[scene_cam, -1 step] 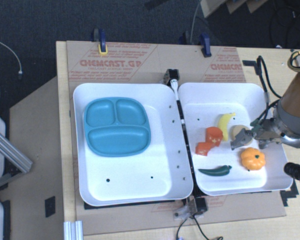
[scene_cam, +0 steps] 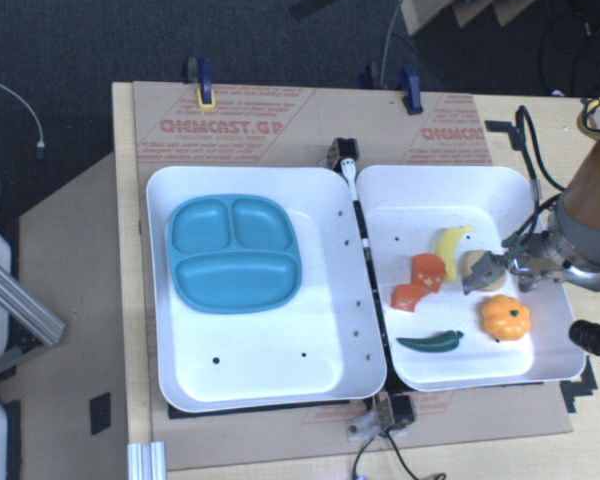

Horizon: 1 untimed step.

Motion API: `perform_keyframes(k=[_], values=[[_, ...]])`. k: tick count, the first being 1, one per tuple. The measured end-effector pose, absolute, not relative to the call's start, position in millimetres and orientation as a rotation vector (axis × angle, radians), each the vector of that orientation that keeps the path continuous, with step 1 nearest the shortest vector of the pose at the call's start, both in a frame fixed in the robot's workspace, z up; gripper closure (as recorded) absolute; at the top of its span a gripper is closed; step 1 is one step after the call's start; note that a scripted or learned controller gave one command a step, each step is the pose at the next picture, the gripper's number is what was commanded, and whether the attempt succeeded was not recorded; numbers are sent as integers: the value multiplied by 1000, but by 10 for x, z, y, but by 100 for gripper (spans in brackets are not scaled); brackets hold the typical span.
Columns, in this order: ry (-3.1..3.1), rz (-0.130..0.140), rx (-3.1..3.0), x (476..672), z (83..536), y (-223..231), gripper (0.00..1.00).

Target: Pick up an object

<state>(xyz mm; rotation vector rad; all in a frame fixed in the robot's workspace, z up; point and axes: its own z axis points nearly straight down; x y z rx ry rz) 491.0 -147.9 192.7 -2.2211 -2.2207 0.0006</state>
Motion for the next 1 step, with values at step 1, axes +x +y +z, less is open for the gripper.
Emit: perform_keyframes(k=[1], values=[[-2217,4,-2216,4934,1464,-1401,0]])
